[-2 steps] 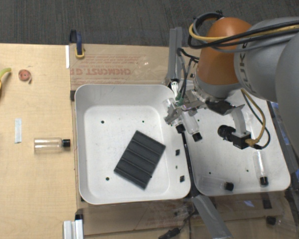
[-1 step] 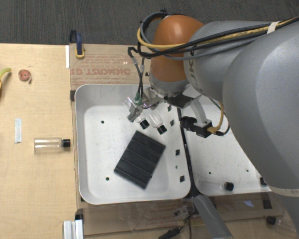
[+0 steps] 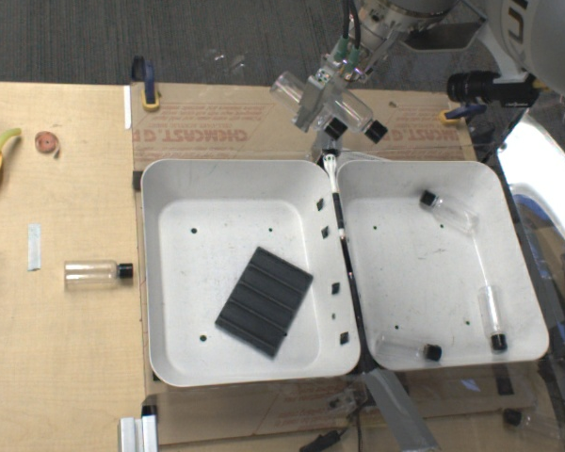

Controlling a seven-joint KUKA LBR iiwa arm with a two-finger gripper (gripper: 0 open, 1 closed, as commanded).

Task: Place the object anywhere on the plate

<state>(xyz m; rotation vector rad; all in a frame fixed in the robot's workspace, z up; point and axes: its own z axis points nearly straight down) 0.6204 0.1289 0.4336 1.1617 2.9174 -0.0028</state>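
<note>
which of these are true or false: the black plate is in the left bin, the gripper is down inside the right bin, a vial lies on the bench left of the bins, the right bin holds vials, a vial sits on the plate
1. The black plate is in the left bin. True.
2. The gripper is down inside the right bin. False: it hangs above the far edge of the bins, near where they meet.
3. A vial lies on the bench left of the bins. True.
4. The right bin holds vials. True: clear ones with black caps, such as one by its right wall.
5. A vial sits on the plate. False: the plate bears nothing.
</note>
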